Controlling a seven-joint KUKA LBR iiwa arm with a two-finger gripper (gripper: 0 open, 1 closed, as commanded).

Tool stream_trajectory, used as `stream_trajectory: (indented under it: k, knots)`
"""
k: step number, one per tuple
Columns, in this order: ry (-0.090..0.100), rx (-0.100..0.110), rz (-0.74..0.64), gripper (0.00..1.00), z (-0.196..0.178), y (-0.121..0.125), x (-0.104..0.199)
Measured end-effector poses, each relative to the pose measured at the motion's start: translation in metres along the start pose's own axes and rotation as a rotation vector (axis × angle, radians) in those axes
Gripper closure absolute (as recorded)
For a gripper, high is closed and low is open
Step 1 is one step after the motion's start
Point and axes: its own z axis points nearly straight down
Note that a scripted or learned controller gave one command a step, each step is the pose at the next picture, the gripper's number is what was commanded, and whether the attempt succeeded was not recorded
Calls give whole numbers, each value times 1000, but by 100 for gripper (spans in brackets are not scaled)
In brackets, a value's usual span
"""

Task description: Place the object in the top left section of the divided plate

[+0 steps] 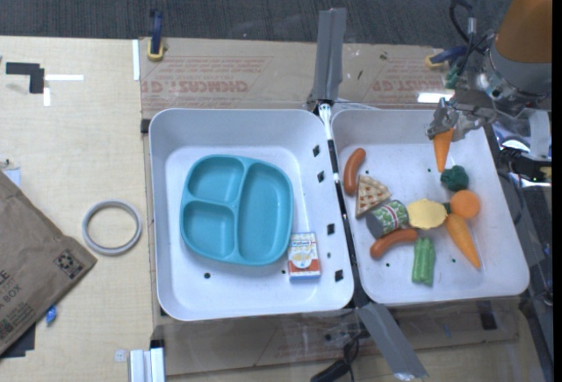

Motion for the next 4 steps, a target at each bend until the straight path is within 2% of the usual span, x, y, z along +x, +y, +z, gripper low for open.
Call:
stream_trajectory:
  k: [1, 2, 3, 4]
  knots:
    - [1, -1, -124, 100, 6, 34, 50]
    - [1, 1, 2, 100, 13, -20, 130]
    - [1, 2, -57, 100, -23, -77, 171]
    - [0, 2, 43, 100, 39, -32, 235]
